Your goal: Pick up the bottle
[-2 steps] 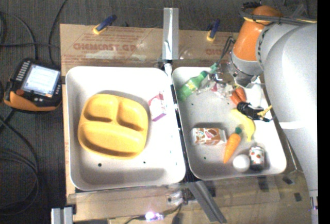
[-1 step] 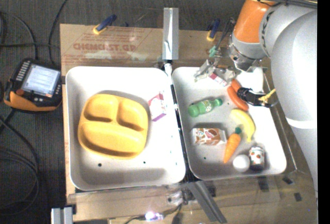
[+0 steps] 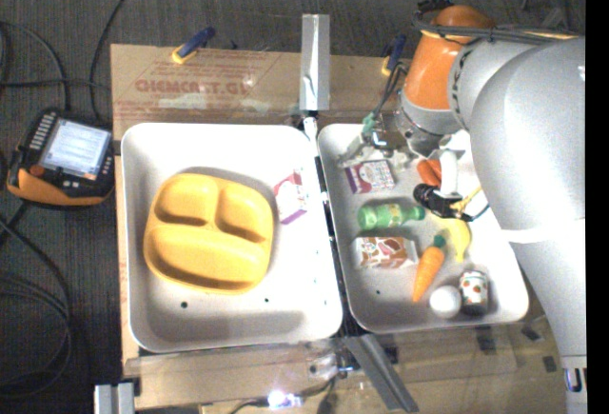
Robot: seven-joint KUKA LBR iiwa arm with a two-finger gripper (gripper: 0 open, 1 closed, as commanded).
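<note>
The green bottle (image 3: 388, 213) lies on its side in the middle of the right bin (image 3: 381, 312), its cap pointing right. My gripper (image 3: 375, 132) hangs over the back left part of that bin, just behind a purple carton (image 3: 369, 176) and well short of the bottle. Its tip is dark and small in this view. Nothing can be seen held in it. The grey arm with its orange band (image 3: 433, 69) comes in from the right and covers the bin's right rim.
Around the bottle lie a brown carton (image 3: 385, 252), a carrot (image 3: 427, 271), a banana (image 3: 459, 236), a white egg (image 3: 443, 300) and a small can (image 3: 473, 291). The left bin (image 3: 143, 307) holds a yellow divided plate (image 3: 211, 229) and a small pink carton (image 3: 292, 196).
</note>
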